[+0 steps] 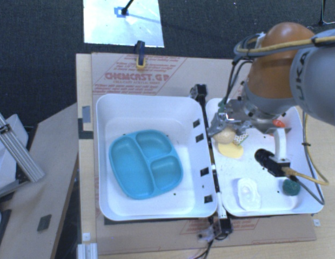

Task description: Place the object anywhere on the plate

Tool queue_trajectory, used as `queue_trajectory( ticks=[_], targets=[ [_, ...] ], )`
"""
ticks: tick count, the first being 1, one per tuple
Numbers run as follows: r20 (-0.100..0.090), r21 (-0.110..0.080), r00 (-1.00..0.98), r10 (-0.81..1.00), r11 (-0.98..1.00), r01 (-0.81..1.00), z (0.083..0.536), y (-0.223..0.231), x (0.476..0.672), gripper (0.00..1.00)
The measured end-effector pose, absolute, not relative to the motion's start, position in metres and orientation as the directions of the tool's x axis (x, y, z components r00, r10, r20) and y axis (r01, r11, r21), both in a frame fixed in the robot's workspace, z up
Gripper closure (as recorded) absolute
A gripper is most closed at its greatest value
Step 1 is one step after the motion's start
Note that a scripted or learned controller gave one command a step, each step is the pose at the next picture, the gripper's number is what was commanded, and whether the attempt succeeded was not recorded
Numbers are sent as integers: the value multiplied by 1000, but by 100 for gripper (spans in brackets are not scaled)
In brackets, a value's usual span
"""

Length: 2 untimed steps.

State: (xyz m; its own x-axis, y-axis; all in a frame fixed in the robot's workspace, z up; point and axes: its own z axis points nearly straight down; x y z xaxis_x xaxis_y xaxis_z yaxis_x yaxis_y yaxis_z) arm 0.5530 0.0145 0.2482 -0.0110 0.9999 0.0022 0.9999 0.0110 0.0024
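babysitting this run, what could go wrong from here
1. The hand hangs over a pale yellow object with a beige lump right beside it, so a grasp may catch both or neither.
2. The blue plate lies in the other bin, so a low carry could strike the bin walls between them and knock the object loose.

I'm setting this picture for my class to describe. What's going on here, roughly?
The robot arm reaches in from the right, and its gripper is low in the right bin, right over a pale yellow object. Whether it has hold of anything cannot be seen. A white object and a small teal object lie nearer the front of that bin. The blue divided plate sits in the left bin, and nothing has been put on it yet.
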Motion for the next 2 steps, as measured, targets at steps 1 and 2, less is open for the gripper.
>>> queue_trajectory(
  ticks=[1,2],
  targets=[
    [2,2,-9,1000,9,1000,233,62,579,100],
    [1,2,-9,1000,9,1000,220,115,594,100]
  ],
)
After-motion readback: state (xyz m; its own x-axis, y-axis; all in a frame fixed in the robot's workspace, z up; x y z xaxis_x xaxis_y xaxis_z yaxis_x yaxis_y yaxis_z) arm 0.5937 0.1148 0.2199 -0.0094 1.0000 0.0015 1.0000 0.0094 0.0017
